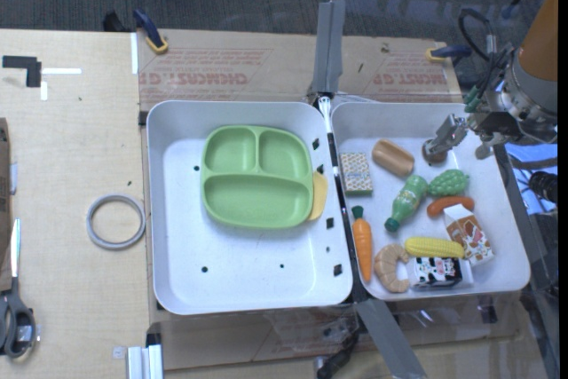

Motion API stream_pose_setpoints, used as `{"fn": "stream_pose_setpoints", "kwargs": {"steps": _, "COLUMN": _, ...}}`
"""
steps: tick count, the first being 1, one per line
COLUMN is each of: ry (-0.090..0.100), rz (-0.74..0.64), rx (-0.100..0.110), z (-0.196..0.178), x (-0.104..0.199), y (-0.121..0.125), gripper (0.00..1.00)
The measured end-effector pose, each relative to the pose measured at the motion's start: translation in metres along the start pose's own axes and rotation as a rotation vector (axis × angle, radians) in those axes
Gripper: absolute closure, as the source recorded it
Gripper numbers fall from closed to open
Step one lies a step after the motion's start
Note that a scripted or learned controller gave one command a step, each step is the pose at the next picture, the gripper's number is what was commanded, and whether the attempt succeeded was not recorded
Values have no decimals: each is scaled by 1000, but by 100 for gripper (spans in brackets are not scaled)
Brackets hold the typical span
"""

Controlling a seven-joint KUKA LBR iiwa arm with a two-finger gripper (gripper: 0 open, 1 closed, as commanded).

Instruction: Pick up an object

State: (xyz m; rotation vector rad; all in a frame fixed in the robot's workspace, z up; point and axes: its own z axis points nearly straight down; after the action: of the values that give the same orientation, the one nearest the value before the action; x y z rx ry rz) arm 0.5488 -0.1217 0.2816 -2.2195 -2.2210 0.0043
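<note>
Over the right bin (519, 275), the gripper (441, 143) hangs with nothing between its fingers, though how wide they stand I cannot tell. Just left of the fingertips lies the bread roll (393, 157); below them sit the green bottle (406, 201) and green grapes (448, 183).

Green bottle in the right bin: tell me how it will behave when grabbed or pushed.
The green bottle lies on its side and looks round, so a push would probably roll it. It looks like smooth plastic, so likely light and somewhat slippery. The corn and carrot lie near and might get nudged.
</note>
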Motion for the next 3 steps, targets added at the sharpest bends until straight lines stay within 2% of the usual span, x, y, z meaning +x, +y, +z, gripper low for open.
{"fn": "stream_pose_setpoints", "kwargs": {"steps": 1, "ry": 1, "rz": -104, "rx": -1, "z": 96, "x": -36, "y": -35, "gripper": 0}}
{"fn": "stream_pose_setpoints", "kwargs": {"steps": 2, "ry": -7, "rz": 12, "rx": -31, "z": 178, "x": -47, "y": -45, "gripper": 0}}
{"fn": "stream_pose_setpoints", "kwargs": {"steps": 3, "ry": -3, "rz": 185, "rx": -41, "z": 176, "x": -58, "y": -49, "gripper": 0}}
